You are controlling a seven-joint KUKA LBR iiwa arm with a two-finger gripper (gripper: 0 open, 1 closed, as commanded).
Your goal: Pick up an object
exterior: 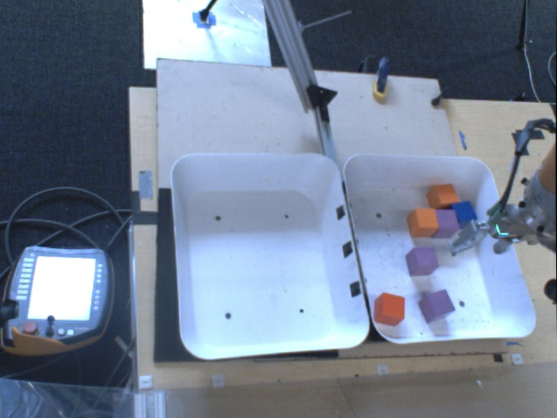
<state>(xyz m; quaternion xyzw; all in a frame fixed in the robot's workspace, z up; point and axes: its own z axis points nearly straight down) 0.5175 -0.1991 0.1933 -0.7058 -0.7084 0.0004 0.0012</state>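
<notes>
The right bin (505,259) holds two orange cubes (442,195), a blue cube (464,212) and three purple cubes (422,260), with a third orange cube (389,308) near its front left corner; the left bin (261,259) sits beside it; the gripper (470,236) reaches in over the right rim, just beside the blue cube, its grip impossible to judge; open floor lies at the bin's left.

My arm (541,200) is cut off by the right edge; my pincer's (474,236) tips are too small to tell open from closed; the blue cube (464,212) sits partly behind a purple cube (446,223).
</notes>
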